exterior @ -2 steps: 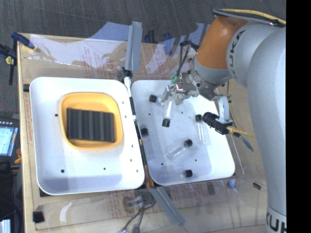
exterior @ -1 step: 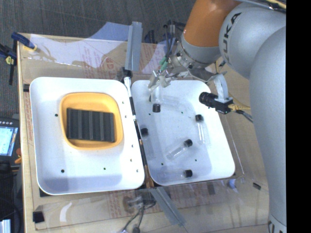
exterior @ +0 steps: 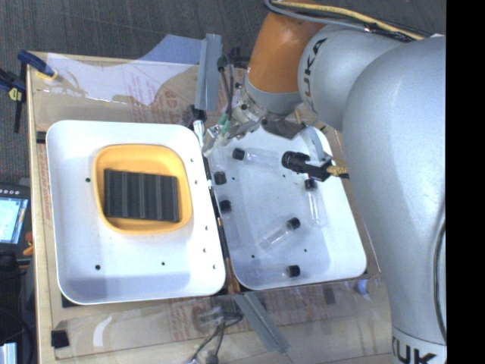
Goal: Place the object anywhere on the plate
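Note:
A yellow plate [exterior: 140,158] with a dark ribbed insert [exterior: 142,196] lies in the left white bin [exterior: 76,264]. The right white bin [exterior: 341,256] holds several clear vials with black caps: one near the back [exterior: 254,157], one at the right [exterior: 314,205], one near the middle [exterior: 277,235]. Small black caps or short vials sit along the left wall [exterior: 220,178], [exterior: 224,205] and at the front [exterior: 294,271]. My gripper [exterior: 217,132] hangs over the back left corner of the right bin, close to the wall between the bins. Nothing shows between its tips.
The big grey arm covers the right side and back of the right bin. A grey upright bar [exterior: 208,70] stands just behind the gripper. Paper sheets [exterior: 114,82] lie on the bench behind the left bin. A loose grey strip [exterior: 261,321] lies in front.

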Robot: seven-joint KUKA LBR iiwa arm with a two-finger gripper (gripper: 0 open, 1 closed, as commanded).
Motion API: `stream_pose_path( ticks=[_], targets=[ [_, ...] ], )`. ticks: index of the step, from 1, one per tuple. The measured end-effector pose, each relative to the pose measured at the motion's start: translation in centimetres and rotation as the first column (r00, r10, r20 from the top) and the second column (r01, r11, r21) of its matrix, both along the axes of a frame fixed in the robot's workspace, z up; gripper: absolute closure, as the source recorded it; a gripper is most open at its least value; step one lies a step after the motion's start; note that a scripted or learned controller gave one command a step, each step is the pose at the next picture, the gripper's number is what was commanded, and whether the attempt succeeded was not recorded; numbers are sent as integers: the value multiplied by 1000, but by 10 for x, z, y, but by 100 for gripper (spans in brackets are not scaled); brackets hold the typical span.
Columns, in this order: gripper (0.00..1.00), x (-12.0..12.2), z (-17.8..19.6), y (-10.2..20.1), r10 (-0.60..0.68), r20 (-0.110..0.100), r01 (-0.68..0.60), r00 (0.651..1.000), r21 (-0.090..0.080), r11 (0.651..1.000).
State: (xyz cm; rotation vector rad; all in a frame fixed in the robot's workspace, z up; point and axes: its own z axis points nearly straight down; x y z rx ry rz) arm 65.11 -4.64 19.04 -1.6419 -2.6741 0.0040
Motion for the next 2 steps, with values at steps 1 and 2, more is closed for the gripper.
stream_pose_path(
  ticks=[1,2],
  targets=[
    [100,-17,1,22,179,0,-179,984,1,984],
    [0,-17,1,21,179,0,-179,984,0,984]
  ],
)
